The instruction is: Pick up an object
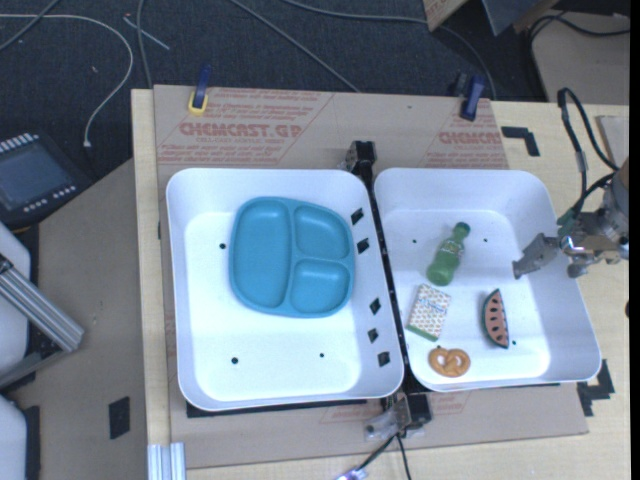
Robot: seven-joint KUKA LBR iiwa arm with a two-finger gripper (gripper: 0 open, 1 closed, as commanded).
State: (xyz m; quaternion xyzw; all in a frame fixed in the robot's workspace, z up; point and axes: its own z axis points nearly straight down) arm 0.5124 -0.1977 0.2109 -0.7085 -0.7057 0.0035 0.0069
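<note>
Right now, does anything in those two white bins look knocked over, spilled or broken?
Nothing looks broken or spilled. The green bottle lies on its side in the right bin, near a small packet, a pretzel and a watermelon slice. The blue divided plate sits flat in the left bin. The gripper hovers at the right bin's edge.

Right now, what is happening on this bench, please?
A robot arm reaches in from the right, its gripper at the right bin's edge, holding nothing. In that bin lie a green bottle, a small packet, a pretzel and a watermelon slice. The left bin holds a blue divided plate.
</note>
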